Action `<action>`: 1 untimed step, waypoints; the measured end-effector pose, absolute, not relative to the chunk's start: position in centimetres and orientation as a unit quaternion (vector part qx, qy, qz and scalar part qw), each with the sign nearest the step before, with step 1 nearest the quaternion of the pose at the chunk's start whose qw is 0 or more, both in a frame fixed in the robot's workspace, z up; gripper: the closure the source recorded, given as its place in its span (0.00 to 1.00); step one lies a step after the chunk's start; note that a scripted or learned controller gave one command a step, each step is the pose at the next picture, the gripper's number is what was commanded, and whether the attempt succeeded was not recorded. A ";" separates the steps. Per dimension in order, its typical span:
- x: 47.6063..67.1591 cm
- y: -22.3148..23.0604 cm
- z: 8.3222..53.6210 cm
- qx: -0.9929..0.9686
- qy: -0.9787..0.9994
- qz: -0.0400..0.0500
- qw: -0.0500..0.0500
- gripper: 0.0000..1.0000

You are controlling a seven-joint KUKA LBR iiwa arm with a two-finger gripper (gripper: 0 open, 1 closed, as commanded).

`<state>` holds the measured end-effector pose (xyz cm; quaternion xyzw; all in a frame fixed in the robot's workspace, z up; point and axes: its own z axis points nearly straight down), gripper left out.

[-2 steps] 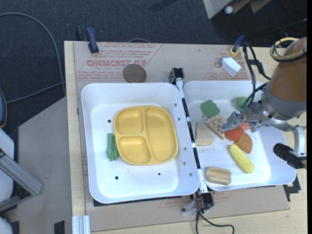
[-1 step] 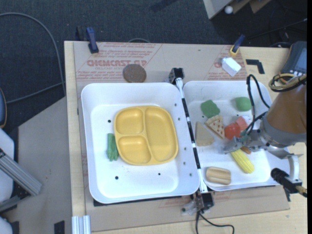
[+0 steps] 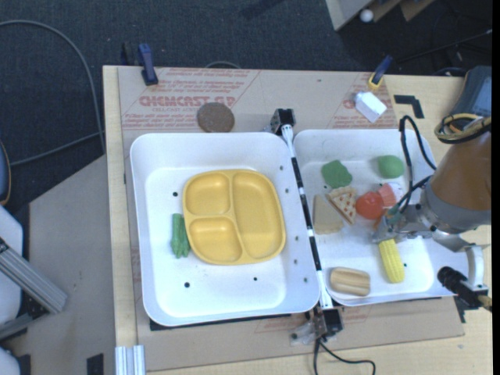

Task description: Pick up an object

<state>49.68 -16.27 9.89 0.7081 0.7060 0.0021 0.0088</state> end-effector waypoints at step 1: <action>55.1 -6.5 18.5 0.707 0.707 0.001 0.000 1.00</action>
